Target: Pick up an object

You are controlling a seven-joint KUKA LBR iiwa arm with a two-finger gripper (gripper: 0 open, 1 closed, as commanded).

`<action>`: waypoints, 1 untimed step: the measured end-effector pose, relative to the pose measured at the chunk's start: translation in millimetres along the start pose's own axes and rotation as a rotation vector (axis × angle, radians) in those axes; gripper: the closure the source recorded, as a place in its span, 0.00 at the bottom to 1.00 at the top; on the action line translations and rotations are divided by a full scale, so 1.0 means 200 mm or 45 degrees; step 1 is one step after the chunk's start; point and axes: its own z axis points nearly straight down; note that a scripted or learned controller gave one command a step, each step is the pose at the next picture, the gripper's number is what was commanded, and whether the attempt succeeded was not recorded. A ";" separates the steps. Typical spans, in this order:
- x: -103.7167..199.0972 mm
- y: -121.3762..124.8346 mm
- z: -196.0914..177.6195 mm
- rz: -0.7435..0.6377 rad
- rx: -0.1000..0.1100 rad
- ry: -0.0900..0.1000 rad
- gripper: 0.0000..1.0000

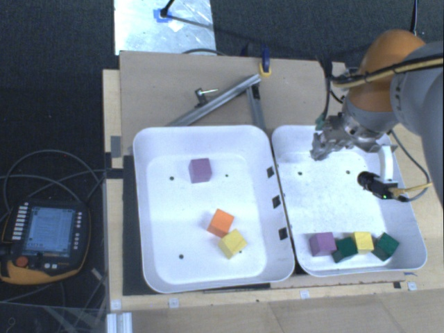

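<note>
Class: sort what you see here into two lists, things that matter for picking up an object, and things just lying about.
For the job: gripper; purple block, orange block, yellow block in the left bin; four blocks in the right bin.

Lying about: pendant, metal bar, foil sheet.

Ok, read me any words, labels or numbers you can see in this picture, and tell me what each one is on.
No text can be read here.
Handheld controller left of the bench: its screen shows content, too small and blurred to read.
Blocks in the left bin and right bin: plain faces, no markings visible.
</note>
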 end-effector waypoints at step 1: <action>-0.01 0.05 -0.31 0.001 -0.006 -0.001 1.00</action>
